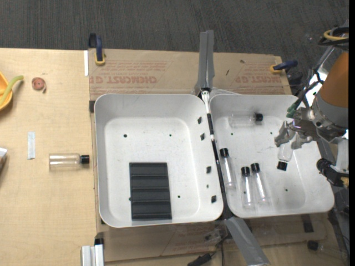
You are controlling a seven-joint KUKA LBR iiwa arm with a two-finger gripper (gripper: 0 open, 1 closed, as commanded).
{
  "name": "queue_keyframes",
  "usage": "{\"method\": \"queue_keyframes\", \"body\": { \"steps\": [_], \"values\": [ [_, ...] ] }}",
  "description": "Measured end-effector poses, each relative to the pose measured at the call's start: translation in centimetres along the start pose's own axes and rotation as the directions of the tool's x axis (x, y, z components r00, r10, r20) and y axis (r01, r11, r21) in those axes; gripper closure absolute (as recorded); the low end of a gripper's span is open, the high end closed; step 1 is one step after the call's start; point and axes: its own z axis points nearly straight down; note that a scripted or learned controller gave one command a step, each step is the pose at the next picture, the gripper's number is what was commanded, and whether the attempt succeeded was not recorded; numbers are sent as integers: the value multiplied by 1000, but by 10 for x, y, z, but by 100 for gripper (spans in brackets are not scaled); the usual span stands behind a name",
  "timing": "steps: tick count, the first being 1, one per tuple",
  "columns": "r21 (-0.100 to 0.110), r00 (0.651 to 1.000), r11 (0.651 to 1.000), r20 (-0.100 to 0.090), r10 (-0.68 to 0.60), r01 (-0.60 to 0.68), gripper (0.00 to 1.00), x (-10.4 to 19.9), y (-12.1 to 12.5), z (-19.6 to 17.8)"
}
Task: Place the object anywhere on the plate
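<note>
Arm, grey with an orange band, enters at the right edge of the frame; its gripper hangs at centre right, pointing left.

The plate lay in the left bin; five vials lay in the right bin.

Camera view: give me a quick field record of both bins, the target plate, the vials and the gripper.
left bin: holds a black ribbed plate, lying flat near the front
right bin: holds clear vials with black caps
vials: one near the back, three toward the front
gripper: above the right bin's right side, a capped vial just below it
grasp: cannot tell
outside bins: one vial on the bench
</note>
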Motion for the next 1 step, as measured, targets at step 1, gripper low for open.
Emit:
{"method": "queue_keyframes", "body": {
  "steps": [1],
  "values": [
    [0, 1000, 1000, 0, 0, 0, 0, 0, 0, 0]
  ]
}}
